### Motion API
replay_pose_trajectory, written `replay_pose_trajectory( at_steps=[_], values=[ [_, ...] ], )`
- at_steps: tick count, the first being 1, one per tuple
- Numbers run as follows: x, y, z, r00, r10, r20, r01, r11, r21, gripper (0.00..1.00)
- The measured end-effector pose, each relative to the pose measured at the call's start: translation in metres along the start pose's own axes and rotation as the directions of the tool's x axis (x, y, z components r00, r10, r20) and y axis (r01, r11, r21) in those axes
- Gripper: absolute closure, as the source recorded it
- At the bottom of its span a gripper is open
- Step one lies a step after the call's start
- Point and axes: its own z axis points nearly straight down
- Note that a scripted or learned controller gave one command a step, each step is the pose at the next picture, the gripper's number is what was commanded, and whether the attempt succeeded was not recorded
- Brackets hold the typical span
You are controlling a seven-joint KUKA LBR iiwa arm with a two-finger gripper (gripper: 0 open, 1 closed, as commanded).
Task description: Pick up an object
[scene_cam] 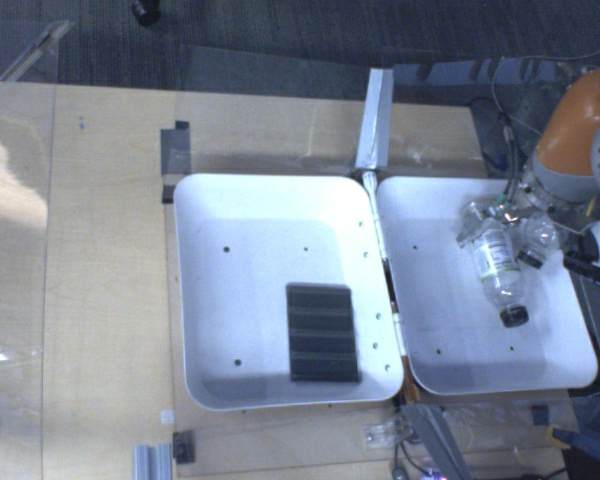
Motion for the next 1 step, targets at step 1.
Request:
replay_pose_trajectory(
  at_steps=[1],
  values=[
    [0.0142, -0.0261, 0.0007, 0.998, -0.064, 0.002, 0.064, 0.998, -0.011, 0.00]
  ],
)
